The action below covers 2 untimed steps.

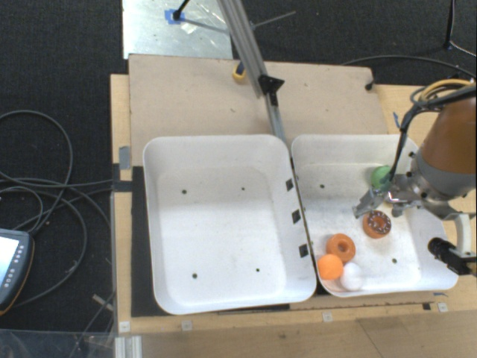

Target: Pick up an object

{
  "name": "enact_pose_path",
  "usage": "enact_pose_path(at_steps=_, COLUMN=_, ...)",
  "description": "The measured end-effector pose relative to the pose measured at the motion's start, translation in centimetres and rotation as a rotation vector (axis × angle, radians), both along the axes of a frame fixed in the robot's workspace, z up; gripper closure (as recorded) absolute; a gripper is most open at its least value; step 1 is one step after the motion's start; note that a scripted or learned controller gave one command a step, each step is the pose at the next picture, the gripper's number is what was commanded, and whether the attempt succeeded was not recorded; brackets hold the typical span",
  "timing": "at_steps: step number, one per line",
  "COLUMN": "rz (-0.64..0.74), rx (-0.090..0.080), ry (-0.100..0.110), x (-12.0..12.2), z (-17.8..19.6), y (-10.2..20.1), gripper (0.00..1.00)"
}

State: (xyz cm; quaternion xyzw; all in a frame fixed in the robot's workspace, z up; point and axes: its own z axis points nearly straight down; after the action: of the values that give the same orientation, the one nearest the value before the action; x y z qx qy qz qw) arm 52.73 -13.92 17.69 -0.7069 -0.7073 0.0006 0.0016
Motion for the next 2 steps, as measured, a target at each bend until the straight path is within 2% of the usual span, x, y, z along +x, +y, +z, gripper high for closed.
enact_pose_path(at_steps=1, rz=0.000, rx=-0.001, ry=-0.001, x=0.7, z=-4.6, y=-0.4, gripper=0.00)
enact_pose_path(at_steps=2, rz=0.001, rx=-0.002, ry=-0.006, x=0.8, z=-3.2, y=-0.5, gripper=1.00)
